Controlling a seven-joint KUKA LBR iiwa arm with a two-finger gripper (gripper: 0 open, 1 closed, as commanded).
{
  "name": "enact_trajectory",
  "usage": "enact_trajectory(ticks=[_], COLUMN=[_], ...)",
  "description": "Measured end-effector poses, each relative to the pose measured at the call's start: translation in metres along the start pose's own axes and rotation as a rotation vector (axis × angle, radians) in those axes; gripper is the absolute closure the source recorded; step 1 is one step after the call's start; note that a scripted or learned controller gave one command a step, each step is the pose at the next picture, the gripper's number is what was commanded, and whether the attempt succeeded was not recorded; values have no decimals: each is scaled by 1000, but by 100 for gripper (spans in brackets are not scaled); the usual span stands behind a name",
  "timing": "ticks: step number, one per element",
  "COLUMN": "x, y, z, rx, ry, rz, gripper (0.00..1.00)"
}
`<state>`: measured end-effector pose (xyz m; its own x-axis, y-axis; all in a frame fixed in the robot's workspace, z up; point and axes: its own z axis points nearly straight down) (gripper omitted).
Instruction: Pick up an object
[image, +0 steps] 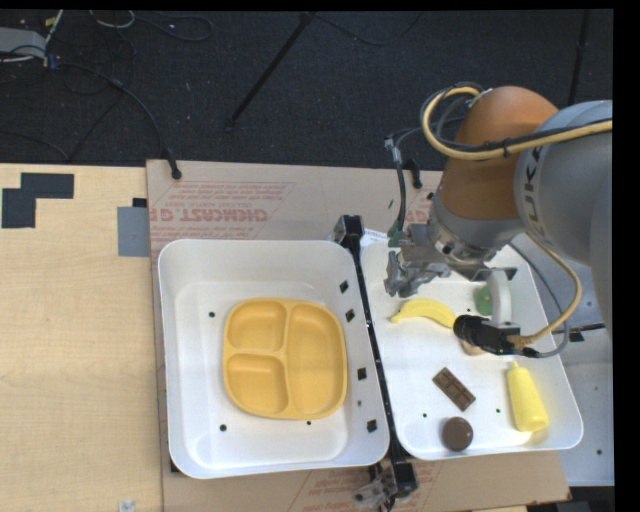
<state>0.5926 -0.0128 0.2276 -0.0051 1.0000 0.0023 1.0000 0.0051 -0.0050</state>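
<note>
1. Currently the hand (400, 284) is hanging low over the right bin (415, 410), close to the divider between the two bins. The slanted view is not showing whether it is released or clenched, so I cannot tell. Nothing is showing as grasped.
2. The banana (425, 312) is lying just beside the hand, slightly toward the camera and toward the arm's side. I am judging it the likeliest object to pick up. Whether the hand is touching it is unclear.
3. A green thing (483, 298) is lying beyond the banana from the hand, partly covered by the wrist. A brown bar (453, 388), a brown round piece (457, 432) and a yellow bottle (525, 397) are lying well apart from the hand, toward the camera.
4. A yellow divided plate (285, 357) is sitting in the left bin (190, 300), across the divider from the hand.
5. The main risk is coming from the offset. The hand is sitting to one side of the banana, so a straight descent is likely closing on bare bin floor.
6. The banana's curve is adding a second risk, since a pinch near its tapered end is likely squeezing it out sideways.
7. The divider is standing close on the hand's other side, so a correction that way is risking a knock against the bin wall.
</note>
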Motion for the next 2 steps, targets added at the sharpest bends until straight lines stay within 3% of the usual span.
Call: enact_trajectory(ticks=[2], x=[101], y=[3], z=[14], rx=[1], ry=[-1], rz=[0], gripper=[100])
